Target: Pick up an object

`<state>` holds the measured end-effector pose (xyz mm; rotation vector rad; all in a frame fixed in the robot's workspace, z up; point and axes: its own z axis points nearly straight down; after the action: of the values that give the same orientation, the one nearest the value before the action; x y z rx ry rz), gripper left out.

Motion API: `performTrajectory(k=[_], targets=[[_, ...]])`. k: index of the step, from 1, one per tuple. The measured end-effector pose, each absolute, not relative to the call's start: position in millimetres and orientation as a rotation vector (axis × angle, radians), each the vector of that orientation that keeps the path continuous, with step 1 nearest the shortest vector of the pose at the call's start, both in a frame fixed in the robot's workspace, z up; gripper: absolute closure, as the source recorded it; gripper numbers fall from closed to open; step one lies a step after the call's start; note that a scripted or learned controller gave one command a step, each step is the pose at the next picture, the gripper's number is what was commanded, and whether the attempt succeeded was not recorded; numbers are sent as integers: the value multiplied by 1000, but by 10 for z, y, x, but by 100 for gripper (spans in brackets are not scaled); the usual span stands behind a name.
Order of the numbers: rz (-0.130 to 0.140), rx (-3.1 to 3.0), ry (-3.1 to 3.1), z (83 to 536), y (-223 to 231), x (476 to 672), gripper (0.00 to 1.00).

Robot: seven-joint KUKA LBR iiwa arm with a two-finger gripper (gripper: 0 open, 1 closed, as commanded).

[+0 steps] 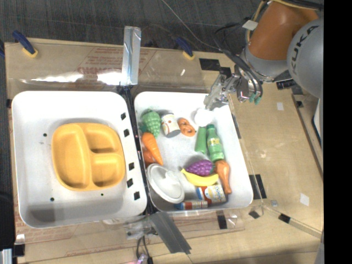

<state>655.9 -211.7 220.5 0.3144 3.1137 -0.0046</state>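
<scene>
Showing "KUKA" lettering point(301, 48) on arm point(286, 34)

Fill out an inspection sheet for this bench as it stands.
Surface: bench with taped marks, bearing two white bins.
Job's things: right bin holds carrot, green bottle, purple grapes, banana, drumstick, white lidded pot, a can and other toys.
Clutter: left bin holds a yellow divided tray.
Gripper: gripper over the right bin's far right corner; nothing seen between fingers.
Cables: thin cable behind the bins; wires at the wrist.
Surroundings: blue clamps on the bench's far edge.
</scene>
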Motion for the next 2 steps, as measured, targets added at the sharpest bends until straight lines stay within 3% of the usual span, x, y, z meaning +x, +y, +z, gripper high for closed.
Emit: performTrajectory(k=[1, 2], targets=[[0, 170, 3136, 1991, -1888, 6472, 100], [-2, 799, 3031, 2600, -1863, 6238, 100]])
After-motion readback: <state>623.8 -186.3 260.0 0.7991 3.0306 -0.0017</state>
